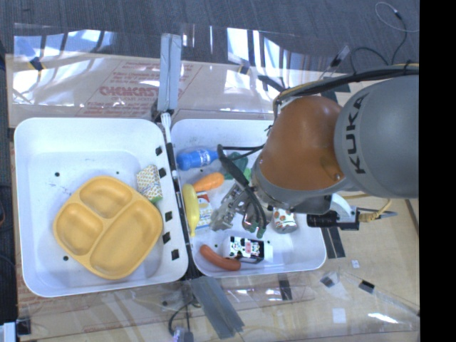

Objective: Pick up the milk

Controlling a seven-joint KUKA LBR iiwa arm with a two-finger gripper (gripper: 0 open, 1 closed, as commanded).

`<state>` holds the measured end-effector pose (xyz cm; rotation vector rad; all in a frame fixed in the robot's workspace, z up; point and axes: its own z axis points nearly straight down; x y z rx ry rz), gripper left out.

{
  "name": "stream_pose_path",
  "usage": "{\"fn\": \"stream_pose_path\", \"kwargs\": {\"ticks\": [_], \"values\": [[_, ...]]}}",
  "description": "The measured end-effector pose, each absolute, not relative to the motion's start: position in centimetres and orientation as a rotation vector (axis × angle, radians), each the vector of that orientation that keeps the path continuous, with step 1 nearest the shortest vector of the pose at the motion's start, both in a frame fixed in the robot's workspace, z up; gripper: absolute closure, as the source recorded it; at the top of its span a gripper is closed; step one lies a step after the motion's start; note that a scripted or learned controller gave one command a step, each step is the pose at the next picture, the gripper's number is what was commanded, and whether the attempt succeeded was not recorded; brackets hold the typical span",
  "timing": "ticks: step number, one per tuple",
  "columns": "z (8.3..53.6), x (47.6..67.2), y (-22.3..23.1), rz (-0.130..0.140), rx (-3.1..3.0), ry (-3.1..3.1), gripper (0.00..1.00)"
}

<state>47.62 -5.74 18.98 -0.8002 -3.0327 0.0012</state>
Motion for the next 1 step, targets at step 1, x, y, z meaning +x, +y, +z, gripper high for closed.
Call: {"fn": "stream_pose_path", "kwargs": {"ticks": [1], "values": [[18.95,48.45,1.15,0.000,-0.223,-3.130,1.00]]}}
